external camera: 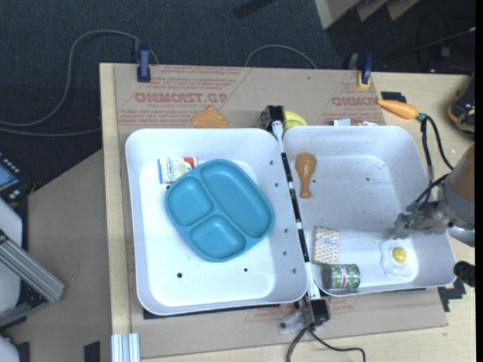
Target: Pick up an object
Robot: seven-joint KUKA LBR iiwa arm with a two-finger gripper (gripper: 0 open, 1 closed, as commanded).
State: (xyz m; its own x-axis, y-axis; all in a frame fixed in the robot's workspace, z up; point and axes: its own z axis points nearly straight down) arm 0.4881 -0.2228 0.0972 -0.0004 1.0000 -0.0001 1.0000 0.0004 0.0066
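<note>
Grey arm in from right edge, dark two-finger gripper [407, 222] low over right white bin [355, 138], near its right wall; finger state not discernible. Just below gripper, near bin's front-right corner: white-and-yellow fried-egg toy [395, 257], lying flat, roughly round, long axis unclear. Tan drumstick toy [304, 171] by left wall, long axis front-to-back.

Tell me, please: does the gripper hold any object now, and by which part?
Nothing is seen held. The gripper is low in the right bin, just above the fried egg toy in the picture, with no object between its fingers.
</note>
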